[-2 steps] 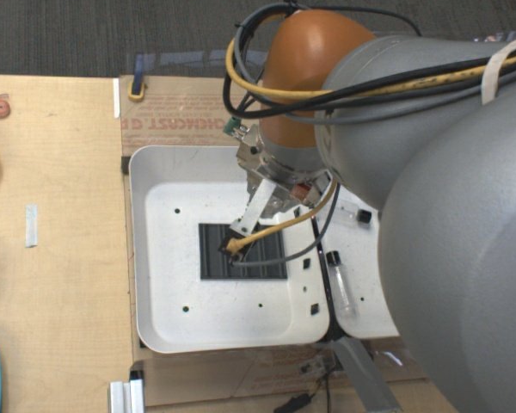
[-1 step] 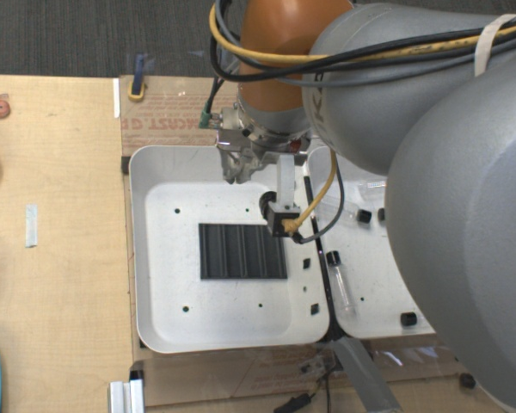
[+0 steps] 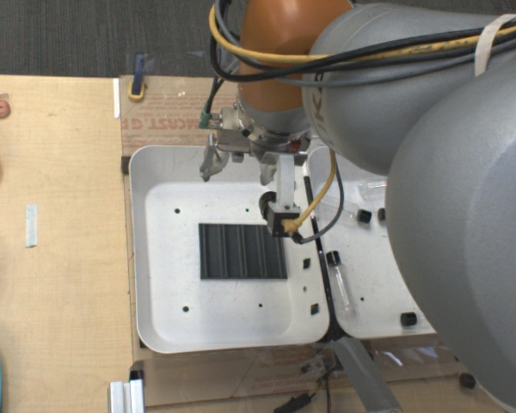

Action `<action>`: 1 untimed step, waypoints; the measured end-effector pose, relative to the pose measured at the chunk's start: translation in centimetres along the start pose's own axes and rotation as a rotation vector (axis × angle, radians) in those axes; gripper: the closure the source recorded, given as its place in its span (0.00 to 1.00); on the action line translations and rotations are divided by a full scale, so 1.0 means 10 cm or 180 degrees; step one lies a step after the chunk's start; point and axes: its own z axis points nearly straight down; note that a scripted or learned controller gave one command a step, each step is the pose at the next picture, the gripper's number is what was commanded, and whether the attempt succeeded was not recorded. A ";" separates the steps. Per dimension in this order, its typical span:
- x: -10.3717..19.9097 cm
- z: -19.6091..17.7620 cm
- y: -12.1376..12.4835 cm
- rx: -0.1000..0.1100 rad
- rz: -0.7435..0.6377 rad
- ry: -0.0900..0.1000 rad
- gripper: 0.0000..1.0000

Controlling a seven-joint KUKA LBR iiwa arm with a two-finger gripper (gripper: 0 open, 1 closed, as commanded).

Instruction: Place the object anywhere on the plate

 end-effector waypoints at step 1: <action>-0.01 -0.07 0.00 0.0008 0.0001 -0.0012 1.00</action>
